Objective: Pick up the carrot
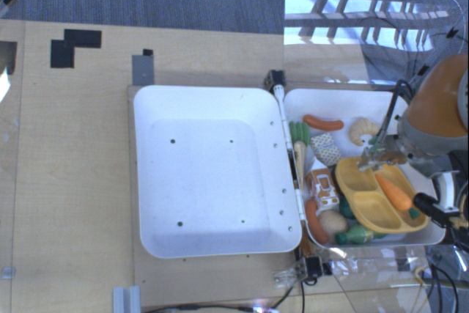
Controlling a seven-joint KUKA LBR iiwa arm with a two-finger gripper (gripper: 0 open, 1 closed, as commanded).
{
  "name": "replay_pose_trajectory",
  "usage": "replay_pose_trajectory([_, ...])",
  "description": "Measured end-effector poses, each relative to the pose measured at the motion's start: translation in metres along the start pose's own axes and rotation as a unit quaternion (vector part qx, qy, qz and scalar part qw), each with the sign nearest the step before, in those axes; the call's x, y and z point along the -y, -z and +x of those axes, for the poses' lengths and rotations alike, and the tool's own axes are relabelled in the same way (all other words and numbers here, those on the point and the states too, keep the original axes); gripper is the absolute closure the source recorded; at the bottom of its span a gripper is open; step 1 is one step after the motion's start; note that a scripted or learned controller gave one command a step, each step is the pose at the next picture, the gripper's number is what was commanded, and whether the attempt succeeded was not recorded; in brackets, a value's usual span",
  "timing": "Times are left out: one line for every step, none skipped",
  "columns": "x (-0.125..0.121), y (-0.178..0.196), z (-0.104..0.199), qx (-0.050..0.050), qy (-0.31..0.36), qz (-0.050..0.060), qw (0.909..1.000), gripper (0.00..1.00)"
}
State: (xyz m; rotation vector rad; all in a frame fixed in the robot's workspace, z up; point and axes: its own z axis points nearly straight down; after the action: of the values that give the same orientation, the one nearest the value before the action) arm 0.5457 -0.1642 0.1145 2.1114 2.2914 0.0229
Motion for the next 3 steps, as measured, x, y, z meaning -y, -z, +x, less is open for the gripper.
replay_pose_trajectory([0.001, -0.001, 0.0, 0.0, 0.0, 0.001, 1.0, 0.0])
replay_pose_trajectory([0.003, -0.016, -0.033, -0.01, 0.056, -0.001, 0.9984, 0.0])
replay_pose_trajectory([-0.004, -0.003, -0.025, -0.016, 0.06, -0.007, 0.9981, 1.0])
